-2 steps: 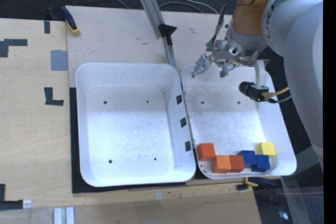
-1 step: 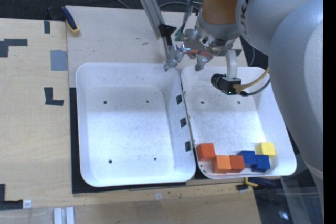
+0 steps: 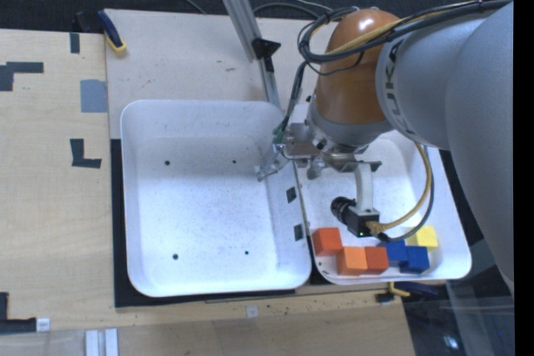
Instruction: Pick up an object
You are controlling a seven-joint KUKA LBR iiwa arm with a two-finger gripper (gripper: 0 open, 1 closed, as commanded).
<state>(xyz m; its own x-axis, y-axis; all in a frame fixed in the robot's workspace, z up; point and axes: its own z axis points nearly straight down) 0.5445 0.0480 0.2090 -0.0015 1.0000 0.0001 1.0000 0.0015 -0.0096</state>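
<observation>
We see the grey two-finger gripper (image 3: 284, 156) poised at the rims where the left shallow white bin (image 3: 192, 204) meets the right shallow white bin (image 3: 399, 167), open or closed we cannot tell, while a red cube (image 3: 327, 240), orange block (image 3: 365, 260), blue block (image 3: 409, 256) and yellow block (image 3: 426, 237) huddle along the right bin's near edge.

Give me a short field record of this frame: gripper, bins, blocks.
gripper: above the seam between the bins, apart from the blocks
held: nothing seen in it
left bin: white, shallow
right bin: holds all the blocks, clustered at its near edge
orange blocks: left of cluster
blue blocks: right of the orange
yellow block: behind the blue
</observation>
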